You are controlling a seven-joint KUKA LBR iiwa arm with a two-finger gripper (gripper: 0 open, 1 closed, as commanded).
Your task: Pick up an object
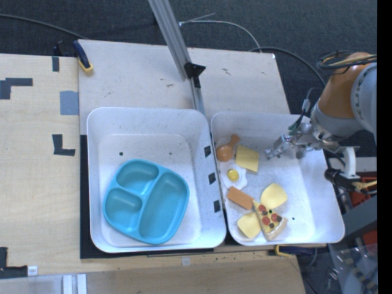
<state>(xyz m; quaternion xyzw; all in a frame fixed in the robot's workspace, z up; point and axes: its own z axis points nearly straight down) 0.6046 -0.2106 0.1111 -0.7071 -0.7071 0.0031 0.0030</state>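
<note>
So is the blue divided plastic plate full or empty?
Empty. The blue divided plate lies flat in the left white bin, all three compartments bare.

I cannot make out whether the gripper (283, 146) above the right bin (318, 225) has its fingers apart or together; it is too small and blurred. The arm (346, 103) is cut off by the right edge. The pizza slice (271, 220) partly covers a yellow piece (248, 225).
</note>
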